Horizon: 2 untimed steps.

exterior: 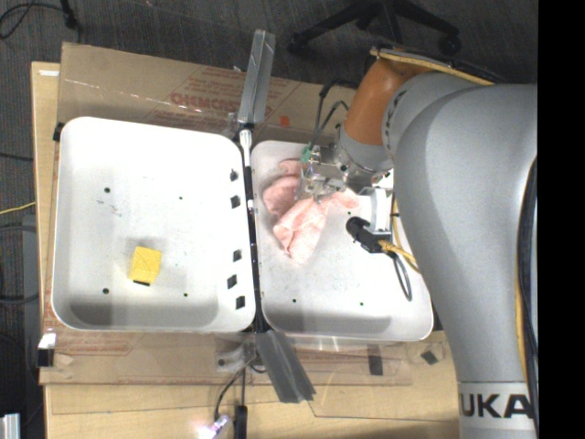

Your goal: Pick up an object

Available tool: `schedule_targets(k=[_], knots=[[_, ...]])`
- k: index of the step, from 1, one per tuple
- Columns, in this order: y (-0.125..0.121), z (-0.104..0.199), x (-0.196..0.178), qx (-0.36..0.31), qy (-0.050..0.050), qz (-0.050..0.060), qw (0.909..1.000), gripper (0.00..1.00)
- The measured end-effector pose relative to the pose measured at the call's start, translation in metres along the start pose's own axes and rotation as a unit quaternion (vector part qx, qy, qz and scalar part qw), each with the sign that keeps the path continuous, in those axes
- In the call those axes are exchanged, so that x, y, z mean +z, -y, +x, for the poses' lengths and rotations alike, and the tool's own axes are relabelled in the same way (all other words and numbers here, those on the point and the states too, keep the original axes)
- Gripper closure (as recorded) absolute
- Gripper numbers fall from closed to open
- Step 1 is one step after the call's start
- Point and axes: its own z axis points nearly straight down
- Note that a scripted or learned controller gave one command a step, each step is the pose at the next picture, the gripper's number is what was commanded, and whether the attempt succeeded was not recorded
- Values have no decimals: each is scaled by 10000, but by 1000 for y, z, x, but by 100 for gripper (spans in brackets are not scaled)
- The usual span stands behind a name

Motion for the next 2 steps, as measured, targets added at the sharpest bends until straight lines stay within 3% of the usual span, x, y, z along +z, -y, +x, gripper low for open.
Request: schedule_targets(k=[1,2], knots=[[0,2,-10,-49,2,17,10000,100],[4,23,-116,-636,3,-1,9980,100]])
